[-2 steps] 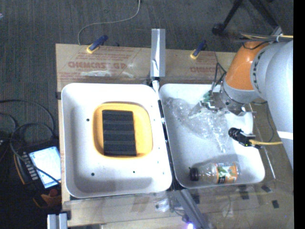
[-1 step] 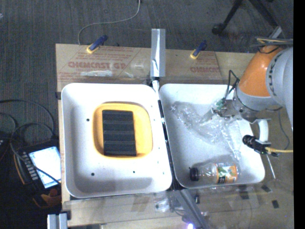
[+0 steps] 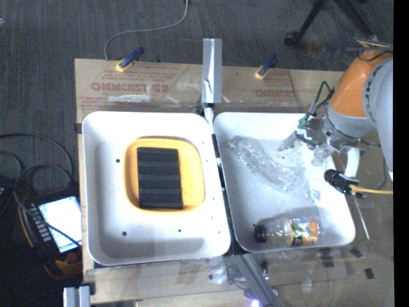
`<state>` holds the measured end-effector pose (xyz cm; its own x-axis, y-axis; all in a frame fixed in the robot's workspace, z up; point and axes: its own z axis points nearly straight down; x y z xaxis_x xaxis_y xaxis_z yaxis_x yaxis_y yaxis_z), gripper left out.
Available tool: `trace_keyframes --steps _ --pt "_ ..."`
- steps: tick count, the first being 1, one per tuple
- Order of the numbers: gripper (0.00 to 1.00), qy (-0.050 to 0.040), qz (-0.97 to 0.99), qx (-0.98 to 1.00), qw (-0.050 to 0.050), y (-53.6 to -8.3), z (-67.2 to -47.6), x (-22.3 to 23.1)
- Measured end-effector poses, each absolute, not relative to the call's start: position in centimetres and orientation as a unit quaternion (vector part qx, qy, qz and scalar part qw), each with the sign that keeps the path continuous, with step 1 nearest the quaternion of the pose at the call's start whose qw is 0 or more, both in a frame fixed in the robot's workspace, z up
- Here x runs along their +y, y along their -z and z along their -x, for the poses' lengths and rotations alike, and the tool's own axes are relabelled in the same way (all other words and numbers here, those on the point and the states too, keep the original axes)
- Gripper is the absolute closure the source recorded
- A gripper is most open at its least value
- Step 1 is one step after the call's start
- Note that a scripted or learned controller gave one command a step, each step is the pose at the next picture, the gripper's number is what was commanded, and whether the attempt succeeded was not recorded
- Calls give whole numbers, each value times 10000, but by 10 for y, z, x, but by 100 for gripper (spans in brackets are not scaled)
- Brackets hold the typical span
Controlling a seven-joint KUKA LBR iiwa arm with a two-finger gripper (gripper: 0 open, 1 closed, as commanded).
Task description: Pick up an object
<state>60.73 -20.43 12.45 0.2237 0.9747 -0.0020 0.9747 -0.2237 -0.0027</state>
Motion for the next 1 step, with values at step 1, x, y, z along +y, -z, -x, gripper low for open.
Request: trace_keyframes --steps 1 --pt "0 -9 7423 -6701 13 -165 -497 -189"
